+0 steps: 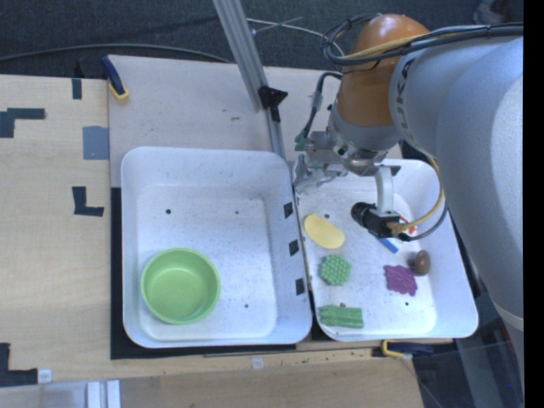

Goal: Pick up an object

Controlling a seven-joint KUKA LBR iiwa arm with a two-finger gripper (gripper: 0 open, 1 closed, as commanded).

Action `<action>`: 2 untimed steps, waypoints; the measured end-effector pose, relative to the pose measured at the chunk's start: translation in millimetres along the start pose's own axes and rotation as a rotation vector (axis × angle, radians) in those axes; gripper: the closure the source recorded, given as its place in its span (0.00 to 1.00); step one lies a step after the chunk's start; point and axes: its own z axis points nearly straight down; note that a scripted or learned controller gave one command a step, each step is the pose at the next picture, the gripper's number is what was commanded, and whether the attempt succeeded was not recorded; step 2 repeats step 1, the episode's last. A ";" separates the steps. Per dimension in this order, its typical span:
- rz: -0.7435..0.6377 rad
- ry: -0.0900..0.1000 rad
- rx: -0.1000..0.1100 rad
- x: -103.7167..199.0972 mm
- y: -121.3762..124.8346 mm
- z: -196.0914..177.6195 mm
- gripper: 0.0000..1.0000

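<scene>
The yellow toy (324, 231) lay in the right bin (450, 308), just past the tool (310, 177) toward five o'clock; it looked light, smooth and maybe slippery, best pinched across its short sides. I could not tell how the tool was set. The green bowl (180, 286) sat far off toward eight o'clock.

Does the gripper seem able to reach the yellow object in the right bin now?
Probably yes: the gripper hangs just above the yellow object, with bare bin floor around it.
</scene>
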 end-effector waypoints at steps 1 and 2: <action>-0.001 0.001 -0.002 51.4 10.6 -15.9 1.00; -0.001 0.001 -0.002 51.4 10.6 -15.9 1.00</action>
